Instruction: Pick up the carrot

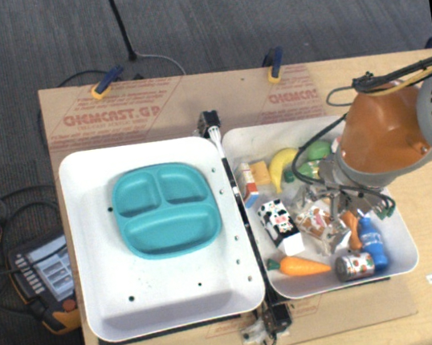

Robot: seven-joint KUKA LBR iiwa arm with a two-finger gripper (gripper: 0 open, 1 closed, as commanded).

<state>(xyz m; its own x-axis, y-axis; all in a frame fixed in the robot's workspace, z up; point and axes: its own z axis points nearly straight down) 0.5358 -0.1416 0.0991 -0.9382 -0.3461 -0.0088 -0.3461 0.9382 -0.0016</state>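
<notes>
The carrot (302,265), orange with a green stub at its left end, lies flat near the front wall of the right bin (406,255). My gripper (328,205) reaches down into the middle of that bin under the orange wrist band, among the clutter. It is behind and to the right of the carrot, apart from it. The carrot lies free with nothing touching it from above.
The right bin also holds a banana (283,165), a green item (315,152), an orange block (261,175), a cow-patterned box (274,217), a crinkly packet (315,222), a can (354,266) and a blue bottle (373,245). A teal divided plate (167,209) sits in the left bin (107,307).
</notes>
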